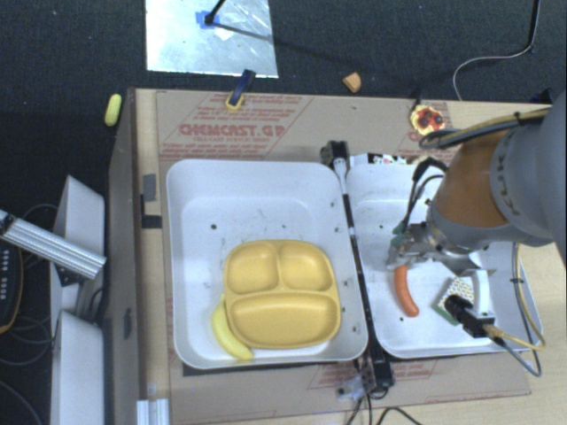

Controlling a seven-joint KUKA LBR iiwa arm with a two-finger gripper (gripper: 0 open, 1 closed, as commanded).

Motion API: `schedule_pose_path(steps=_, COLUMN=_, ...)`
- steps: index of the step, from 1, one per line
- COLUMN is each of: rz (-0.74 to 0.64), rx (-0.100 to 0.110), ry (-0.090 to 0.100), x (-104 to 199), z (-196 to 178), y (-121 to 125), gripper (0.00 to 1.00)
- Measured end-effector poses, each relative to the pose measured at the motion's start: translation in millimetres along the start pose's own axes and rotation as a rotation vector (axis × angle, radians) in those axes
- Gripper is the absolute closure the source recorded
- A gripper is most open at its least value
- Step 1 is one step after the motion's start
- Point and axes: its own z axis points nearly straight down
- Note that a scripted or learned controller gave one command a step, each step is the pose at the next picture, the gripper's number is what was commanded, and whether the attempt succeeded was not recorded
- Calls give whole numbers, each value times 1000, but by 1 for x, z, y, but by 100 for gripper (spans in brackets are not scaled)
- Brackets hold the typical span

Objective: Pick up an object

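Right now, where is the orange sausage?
The orange sausage lies in the right bin, near its left wall, just below the gripper.

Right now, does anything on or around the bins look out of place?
A few stray items lie outside the bins: a small yellow piece on the dark floor left of the bench, and a tan chunk beyond its far edge. In the left bin, a banana sits wedged under the yellow tray.
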Motion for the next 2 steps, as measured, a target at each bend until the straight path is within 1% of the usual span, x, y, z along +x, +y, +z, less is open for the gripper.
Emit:
schedule_pose_path(steps=1, rz=-2, rx=-2, ry=0, x=50, z=-91, y=22, gripper=100)
schedule_pose_path(steps=2, rz=-2, rx=0, ry=0, x=49, z=-90, y=21, gripper=0)
